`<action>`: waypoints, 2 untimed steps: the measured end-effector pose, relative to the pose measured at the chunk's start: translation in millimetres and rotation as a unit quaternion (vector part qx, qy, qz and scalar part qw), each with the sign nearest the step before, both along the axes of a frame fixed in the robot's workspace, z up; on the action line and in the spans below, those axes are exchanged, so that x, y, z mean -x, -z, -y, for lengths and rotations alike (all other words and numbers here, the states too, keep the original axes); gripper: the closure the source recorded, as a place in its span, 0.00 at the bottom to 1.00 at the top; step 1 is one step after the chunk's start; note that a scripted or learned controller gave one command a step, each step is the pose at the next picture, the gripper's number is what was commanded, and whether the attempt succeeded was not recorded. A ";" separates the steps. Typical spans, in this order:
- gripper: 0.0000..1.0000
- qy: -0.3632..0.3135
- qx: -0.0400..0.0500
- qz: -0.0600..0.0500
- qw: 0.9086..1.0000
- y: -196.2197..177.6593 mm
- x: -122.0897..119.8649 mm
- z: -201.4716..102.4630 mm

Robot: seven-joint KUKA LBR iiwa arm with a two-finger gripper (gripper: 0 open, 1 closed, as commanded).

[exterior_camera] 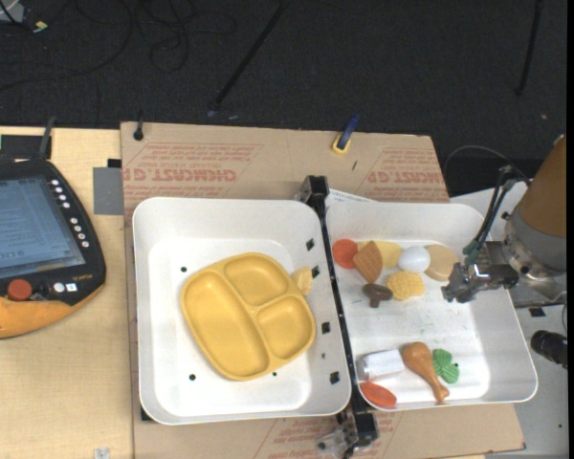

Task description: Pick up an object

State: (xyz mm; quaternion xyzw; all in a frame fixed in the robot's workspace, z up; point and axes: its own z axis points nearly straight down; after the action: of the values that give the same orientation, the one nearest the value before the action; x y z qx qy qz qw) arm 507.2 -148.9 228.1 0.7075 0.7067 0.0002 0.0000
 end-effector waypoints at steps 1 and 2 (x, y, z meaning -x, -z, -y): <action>1.00 -0.002 -0.001 -0.002 1.000 10.0 0.7 -48.2; 1.00 -0.003 -0.001 -0.002 1.000 15.4 -2.9 -101.9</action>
State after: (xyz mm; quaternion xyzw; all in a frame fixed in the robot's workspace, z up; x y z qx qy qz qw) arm 510.1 -47.0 212.7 0.7057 0.7085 0.0000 -0.0022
